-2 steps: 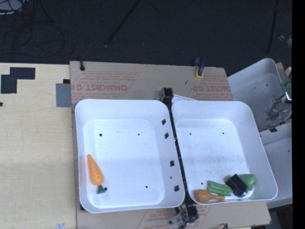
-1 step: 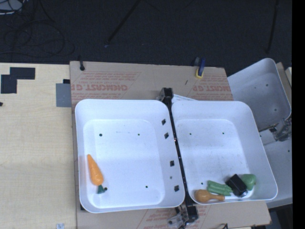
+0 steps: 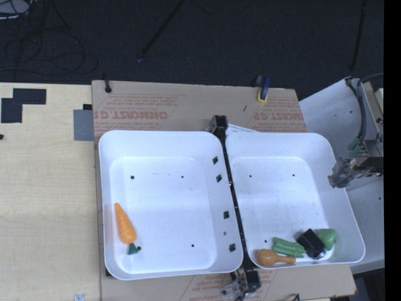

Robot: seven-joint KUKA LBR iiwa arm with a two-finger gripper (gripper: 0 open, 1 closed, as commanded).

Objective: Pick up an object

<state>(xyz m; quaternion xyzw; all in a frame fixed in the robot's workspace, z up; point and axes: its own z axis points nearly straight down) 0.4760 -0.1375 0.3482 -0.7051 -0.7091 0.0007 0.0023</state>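
Two bins: a toy carrot [image 3: 124, 224] lay in the left one.
Gripper [image 3: 343, 177]: off to the right, grip unclear.
Job: nothing picked up yet.

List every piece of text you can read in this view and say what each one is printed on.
"CHEMCAST GP", red print seen upside down, on the cardboard sheet behind the left bin.
"GP", red and upside down, with the rest cut off by a clamp, on the same cardboard behind the right bin.
More red print on the cardboard at the front edge, near the bins' divider: too small and cropped to read.
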